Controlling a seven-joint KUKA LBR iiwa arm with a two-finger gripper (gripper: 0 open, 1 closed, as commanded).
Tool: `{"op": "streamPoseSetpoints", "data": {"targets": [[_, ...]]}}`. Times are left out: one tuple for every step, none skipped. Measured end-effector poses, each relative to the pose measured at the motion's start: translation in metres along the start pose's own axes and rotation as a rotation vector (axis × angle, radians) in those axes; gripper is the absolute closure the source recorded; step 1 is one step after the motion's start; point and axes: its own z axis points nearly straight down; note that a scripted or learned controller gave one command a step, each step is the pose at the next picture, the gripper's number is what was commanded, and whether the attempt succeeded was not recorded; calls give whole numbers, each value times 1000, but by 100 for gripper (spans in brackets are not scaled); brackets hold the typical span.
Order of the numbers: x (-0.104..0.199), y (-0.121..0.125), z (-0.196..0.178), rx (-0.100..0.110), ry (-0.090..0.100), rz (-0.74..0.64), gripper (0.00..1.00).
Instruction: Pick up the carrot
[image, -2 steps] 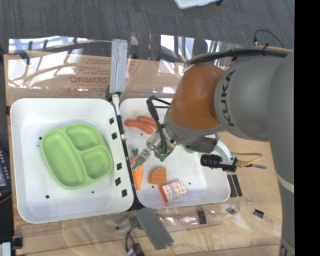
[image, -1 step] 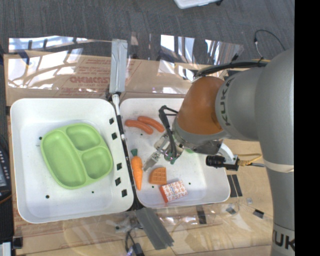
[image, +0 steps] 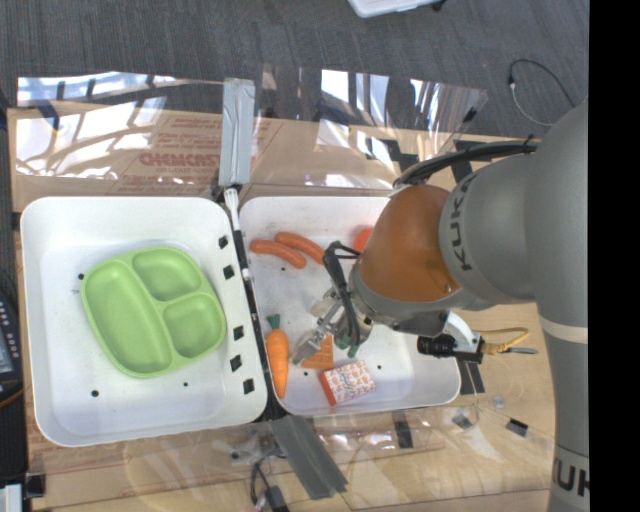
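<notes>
Right bin (image: 300, 212) holds carrot (image: 278, 361) just left of claw (image: 325, 335)

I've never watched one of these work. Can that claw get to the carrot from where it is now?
Probably yes. The carrot lies uncovered by the left wall of the right bin, just left of the gripper. That wall stands close beside it, which may crowd the grasp.

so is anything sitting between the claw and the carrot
Nothing visible does. The claw hangs in the right bin, just right of the carrot, which lies by the bin's left wall. An orange wedge lies under the claw, not across the gap.
</notes>
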Motion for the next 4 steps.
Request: {"op": "streamPoseSetpoints", "data": {"targets": [[22, -19, -1, -2, -5, 290, 0], [27, -14, -9, -2, 8, 275, 100], [-12, 61, -93, 10, 25, 507, 100], [-22, 157, -92, 16, 26, 831, 100]]}}
